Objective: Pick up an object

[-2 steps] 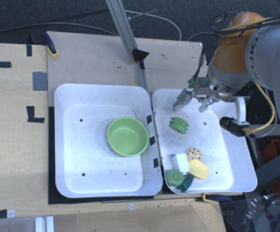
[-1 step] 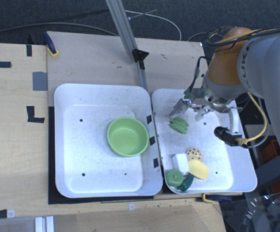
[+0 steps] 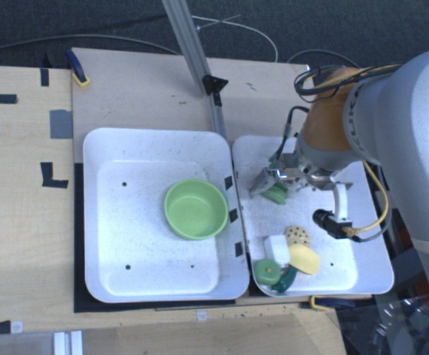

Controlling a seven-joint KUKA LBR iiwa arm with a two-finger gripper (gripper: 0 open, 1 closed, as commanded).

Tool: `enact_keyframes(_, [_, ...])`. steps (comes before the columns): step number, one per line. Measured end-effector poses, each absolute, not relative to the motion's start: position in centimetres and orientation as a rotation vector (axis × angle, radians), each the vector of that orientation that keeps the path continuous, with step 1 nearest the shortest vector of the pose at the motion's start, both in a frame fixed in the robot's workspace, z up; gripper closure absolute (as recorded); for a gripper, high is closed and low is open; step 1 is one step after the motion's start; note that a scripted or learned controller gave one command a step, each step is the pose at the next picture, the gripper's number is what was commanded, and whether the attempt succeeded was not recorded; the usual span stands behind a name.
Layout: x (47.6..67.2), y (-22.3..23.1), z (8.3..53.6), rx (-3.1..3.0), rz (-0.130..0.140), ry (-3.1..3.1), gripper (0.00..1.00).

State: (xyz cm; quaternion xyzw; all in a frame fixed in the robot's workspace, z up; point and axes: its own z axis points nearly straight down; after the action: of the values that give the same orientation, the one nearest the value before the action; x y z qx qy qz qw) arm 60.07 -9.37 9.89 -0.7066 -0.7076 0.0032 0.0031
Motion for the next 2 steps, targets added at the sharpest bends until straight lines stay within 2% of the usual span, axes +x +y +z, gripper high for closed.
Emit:
enact_keyframes(1, [60.3,-9.3,11.3,-2.216,0.003,-2.223,1.0])
enact_keyframes(2, [60.3,-9.7,15.6,-2.222,-0.003,-2.224,1.0])
